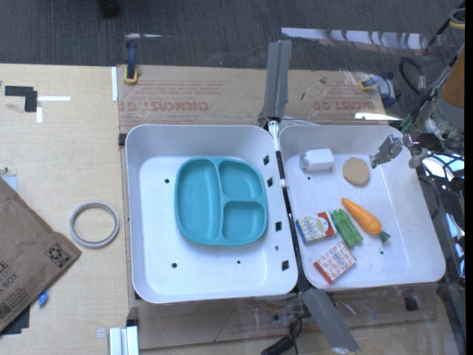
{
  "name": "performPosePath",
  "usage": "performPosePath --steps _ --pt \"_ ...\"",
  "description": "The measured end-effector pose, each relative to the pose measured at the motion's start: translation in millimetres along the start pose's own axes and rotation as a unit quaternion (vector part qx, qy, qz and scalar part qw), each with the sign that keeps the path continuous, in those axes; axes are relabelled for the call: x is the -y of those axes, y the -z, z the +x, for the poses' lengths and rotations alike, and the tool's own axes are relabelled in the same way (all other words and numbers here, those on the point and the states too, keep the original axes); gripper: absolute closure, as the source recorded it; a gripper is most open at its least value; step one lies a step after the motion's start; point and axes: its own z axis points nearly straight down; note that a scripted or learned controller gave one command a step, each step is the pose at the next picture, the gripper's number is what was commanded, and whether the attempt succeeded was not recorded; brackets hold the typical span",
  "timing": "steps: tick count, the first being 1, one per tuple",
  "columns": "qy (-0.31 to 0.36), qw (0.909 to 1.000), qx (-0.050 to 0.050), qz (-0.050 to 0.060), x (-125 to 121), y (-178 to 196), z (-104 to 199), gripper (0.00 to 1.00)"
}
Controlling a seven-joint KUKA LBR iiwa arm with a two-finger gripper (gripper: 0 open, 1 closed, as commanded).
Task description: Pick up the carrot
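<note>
1. Locate the carrot (361, 216) in the right bin (427, 220), near-right of centre. Its long axis runs far-left to near-right, leafy end nearest.
2. Note the gripper (387, 151) lies farther and slightly right, at the bin's far-right edge. It holds nothing; its opening cannot be judged.

Carrot (361, 216) in right bin (429, 231), divided tray (221, 200) in left bin (144, 220).
</note>
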Motion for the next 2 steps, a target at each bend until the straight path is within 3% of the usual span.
performPosePath --steps 1,2 --pt "0.100 0.9950 0.000 0.000 16.0 -84.4 35.2 0.00" --pt "0.034 0.9994 -0.001 0.001 64.0 -102.5 49.7 0.00"
